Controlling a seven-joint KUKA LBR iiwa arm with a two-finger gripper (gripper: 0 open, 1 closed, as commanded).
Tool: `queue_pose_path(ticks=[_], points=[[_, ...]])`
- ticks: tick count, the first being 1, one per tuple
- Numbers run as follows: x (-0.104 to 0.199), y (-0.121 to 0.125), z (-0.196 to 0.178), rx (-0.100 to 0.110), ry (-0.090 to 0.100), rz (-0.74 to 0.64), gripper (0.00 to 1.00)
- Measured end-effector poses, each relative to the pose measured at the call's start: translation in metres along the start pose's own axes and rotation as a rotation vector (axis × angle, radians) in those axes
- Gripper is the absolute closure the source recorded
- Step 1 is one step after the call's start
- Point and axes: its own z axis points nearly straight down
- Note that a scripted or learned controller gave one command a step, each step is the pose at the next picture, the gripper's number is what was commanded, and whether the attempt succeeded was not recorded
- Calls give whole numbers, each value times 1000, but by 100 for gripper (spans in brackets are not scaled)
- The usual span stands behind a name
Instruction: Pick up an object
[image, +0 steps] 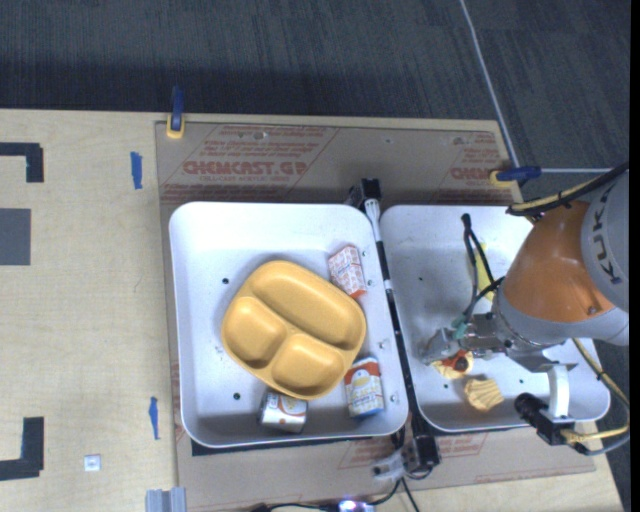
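The gripper (452, 352) sits low in the right bin (425, 250), over a small red-and-yellow item (455, 364); whether its fingers grip it cannot be told; a tan waffle piece (484, 393) lies just below; a yellow tray (292, 327) fills the left bin (200, 250).
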Motion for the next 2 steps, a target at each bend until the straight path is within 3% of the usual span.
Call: queue_pose_path(ticks=[1,2], points=[[0,1,-10,-5,-1,0,100],[54,45,-99,2,1,-1,100]])
